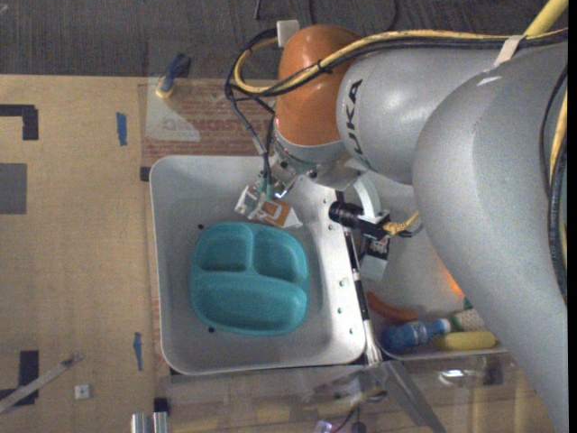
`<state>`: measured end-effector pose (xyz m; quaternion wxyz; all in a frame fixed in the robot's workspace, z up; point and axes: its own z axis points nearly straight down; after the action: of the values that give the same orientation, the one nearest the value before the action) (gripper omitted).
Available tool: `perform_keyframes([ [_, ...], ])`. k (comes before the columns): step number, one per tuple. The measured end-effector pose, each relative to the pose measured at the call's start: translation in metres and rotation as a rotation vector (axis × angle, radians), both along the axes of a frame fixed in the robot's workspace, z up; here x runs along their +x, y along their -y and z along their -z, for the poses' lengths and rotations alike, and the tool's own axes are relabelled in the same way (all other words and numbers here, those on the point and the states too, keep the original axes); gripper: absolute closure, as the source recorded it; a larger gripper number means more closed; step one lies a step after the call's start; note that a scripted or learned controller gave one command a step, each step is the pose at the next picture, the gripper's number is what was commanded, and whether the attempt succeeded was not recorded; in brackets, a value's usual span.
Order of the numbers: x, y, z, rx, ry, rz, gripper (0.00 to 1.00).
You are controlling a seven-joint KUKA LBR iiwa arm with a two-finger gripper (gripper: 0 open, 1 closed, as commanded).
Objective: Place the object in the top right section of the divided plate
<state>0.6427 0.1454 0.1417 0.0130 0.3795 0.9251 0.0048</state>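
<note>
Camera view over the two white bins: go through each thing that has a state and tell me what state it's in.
Teal divided plastic plate: lying flat in the left white bin, all sections bare.
Gripper: hanging over the bin just above the plate's top edge.
Blue plastic bottle: lying on its side in the right bin.
Yellow oblong object: lying beside the bottle.

Divided plate [250, 278], centre frame: teal, plain. Bin [171, 242] around it: white. Tabletop [72, 242], left: tan, with black squares and short blue tape marks [122, 128]. Arm [451, 133], upper right: grey, orange band [311, 79] above the wrist, yellow cable along it. Lower right: blue bottle [413, 334], yellow item [467, 340], orange piece [392, 308]. Floor along top: dark grey.
</note>
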Motion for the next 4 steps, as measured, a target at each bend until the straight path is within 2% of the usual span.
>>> perform_keyframes([
  [1, -0.051, 0.025, -0.079, 0.002, -0.023, 0.046, 1.00],
  [2, -0.068, 0.033, -0.081, 0.000, -0.028, -0.048, 1.00],
  [3, -0.081, 0.040, -0.088, 0.000, -0.028, -0.061, 1.00],
  [4, -0.077, 0.071, -0.077, -0.004, -0.025, -0.482, 1.00],
])
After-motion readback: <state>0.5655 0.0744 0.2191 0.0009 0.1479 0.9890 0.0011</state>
